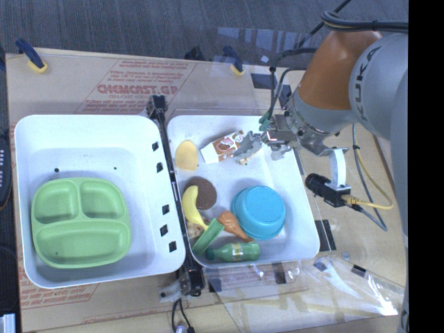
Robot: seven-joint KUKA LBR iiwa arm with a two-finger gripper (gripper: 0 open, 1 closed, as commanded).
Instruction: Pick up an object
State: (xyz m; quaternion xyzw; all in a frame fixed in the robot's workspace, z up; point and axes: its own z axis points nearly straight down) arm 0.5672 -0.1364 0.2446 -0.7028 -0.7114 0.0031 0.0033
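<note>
Gripper (253, 146) hung over the far side of the right bin (309, 207), its fingers (244, 152) at the edge of a small printed packet (223, 146); whether they were open or closed could not be told. Nearer in that bin lay a blue bowl (259, 212), banana (192, 209) and green bottle (232, 252). The left bin (28, 141) held 1 green divided tray (80, 222).

floor: dark grey carpet (139, 12) | bench: brown cardboard sheet (104, 82), printed red
</note>
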